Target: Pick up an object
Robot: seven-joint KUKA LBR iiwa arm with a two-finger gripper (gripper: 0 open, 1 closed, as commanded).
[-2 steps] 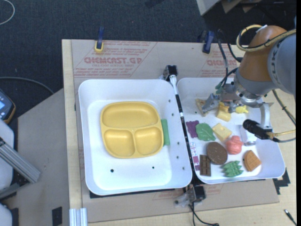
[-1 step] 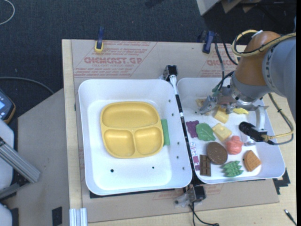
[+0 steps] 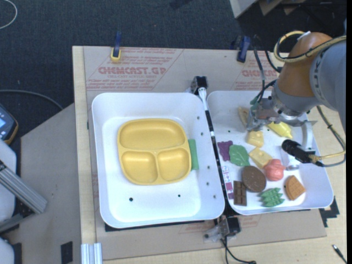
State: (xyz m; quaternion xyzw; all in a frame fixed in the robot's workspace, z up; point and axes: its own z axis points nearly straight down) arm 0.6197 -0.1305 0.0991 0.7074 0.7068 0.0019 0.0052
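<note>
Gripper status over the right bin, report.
Gripper low in right bin, at the yellow toy pieces. Grasp unconfirmed. Toy food crowded close; yellow tray sits in left bin.

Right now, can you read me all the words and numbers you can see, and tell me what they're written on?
"CHEMCAST GP": red print on the brown protective paper covering the bench sheet, behind the left bin.
The same red print repeats on the paper behind the right bin, too broken up to read.
Smaller red lines under the brand are too blurred to read.
</note>
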